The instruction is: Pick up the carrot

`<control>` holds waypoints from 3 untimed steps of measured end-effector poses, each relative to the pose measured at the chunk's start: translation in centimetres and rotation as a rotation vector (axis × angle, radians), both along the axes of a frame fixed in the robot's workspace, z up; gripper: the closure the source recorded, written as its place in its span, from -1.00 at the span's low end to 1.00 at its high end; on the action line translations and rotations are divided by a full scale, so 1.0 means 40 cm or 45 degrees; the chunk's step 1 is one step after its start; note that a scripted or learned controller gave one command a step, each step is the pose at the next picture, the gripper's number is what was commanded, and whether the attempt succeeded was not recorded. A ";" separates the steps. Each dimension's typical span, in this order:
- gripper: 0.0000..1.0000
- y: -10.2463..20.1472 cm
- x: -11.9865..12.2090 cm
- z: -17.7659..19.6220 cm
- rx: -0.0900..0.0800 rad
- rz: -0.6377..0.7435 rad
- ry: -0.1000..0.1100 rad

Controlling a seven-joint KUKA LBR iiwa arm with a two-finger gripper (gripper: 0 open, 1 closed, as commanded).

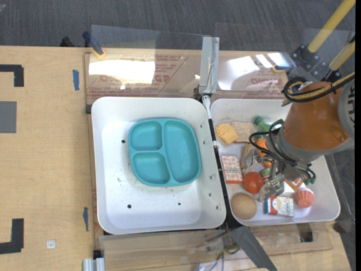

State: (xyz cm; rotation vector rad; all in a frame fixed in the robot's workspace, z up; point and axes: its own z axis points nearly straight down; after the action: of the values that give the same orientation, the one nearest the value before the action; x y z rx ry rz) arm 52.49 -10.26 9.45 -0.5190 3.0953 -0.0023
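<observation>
Brown egg-shaped piece (243,205) sits below-left of the gripper (274,179), whose open or closed state I cannot tell. The carrot (260,144) lies just up-left of it in the right bin (330,208), partly hidden by cables. A red tomato (253,181) is just left; a teal plate (165,151) lies far left.

The arm (313,120) carried a broad orange band, rounded and glossy, above the wrist, with a paler grey housing beside it at the far side from the right bin (333,208). Black cables looped over the top of the band and trailed beneath it. Below the band sat a dark collar and a gripper (274,176) of grey metal parts.
</observation>
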 end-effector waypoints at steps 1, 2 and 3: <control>1.00 0.003 0.002 0.019 0.000 0.003 -0.001; 1.00 0.136 -0.065 0.226 0.004 -0.206 -0.006; 1.00 0.281 -0.057 0.409 0.004 -0.073 -0.007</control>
State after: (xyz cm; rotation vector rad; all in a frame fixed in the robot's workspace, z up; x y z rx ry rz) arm 50.21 0.99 25.82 -0.4297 3.1033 0.0011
